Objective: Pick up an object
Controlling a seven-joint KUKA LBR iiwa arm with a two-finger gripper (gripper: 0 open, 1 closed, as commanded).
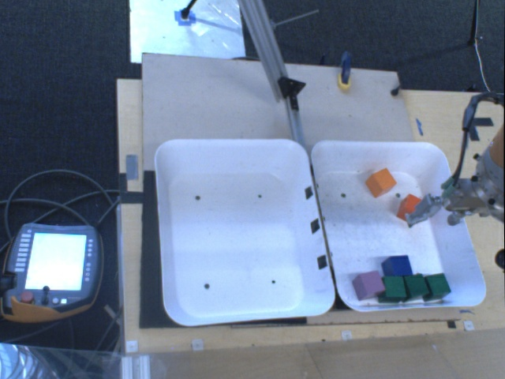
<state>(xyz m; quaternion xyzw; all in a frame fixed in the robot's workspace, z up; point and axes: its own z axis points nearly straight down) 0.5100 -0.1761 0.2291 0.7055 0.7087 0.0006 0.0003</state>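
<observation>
A: Item 1, the piece at the tool. Orientation?

B: Red-orange block [408,206], small, partly covered by the gripper [418,212]. Too little of it showed to name a long axis. Its visible edges sat turned against the bin walls, not square to them.

A: Appearance?

B: Matte red-orange, darker than the orange cube [381,181] just up and left of it. That cube was also turned, 1 corner toward the bench's far edge.

A: Location?

B: Right bin [454,172], upper right part of the floor, near the right wall.

A: State of the pincer?

B: Grey fingers reached in from the right and lay against the red-orange block. Whether they were wide, narrow or closed on it could not be told.

A: Other stock in that bin?

B: 1 cluster along the near wall: blue block [397,265], purple block [367,284], and 3 green blocks [414,287] in a row, touching one another.

A: Left bin [170,212]?

B: White, shallow, 4 dark dots on its floor.

A: Off the bench?

B: 1 control pendant [51,271] on the dark carpet at left, screen lit, cable looped around it.
</observation>
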